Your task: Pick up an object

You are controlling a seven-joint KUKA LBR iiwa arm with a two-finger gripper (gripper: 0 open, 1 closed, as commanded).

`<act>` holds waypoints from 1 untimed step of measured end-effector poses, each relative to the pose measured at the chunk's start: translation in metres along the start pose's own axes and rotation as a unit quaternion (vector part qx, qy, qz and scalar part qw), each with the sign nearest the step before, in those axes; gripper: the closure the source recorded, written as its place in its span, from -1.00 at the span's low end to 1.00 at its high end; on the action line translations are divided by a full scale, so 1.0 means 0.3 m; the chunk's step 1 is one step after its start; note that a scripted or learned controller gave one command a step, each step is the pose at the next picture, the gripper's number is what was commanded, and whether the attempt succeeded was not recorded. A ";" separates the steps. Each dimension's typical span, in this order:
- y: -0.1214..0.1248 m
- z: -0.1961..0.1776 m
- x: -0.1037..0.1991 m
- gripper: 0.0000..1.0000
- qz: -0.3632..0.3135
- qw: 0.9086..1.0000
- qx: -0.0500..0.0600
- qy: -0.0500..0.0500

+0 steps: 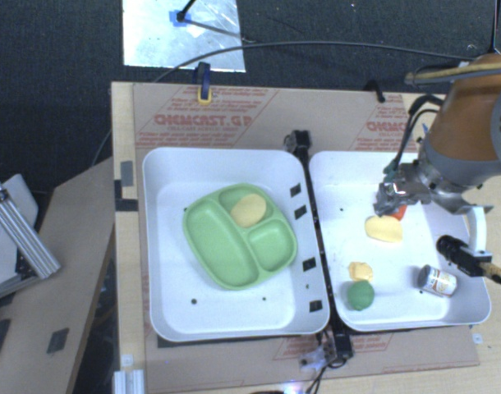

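My gripper (389, 200) hangs over the back half of the right bin (341, 175), reaching in from the right. A small red-orange object (400, 213) shows just under its tip; whether it is gripped is not visible. A pale yellow lump (385, 230) lies just in front of the gripper. Nearer the front of that bin are a small yellow piece (360, 270), a green ball (361, 295) and a small white can with a dark lid (438, 281) lying on its side.
The left bin (164, 302) holds a green divided plate (226, 257) with a yellow item (250, 210) in its back compartment. A black divider with clips (310, 220) runs between the bins. Cardboard lies under both bins.
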State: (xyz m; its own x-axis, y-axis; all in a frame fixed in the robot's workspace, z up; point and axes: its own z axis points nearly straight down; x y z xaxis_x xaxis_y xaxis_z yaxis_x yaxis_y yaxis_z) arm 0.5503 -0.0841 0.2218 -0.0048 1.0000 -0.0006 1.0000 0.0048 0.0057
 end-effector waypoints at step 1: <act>-0.049 -0.012 0.162 1.00 -0.002 1.000 0.002 0.001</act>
State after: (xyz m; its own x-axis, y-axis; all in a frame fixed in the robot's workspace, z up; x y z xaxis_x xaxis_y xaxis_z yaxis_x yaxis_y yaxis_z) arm 0.5354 -0.0355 0.2254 -0.0093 1.0000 0.0020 1.0000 0.0093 0.0010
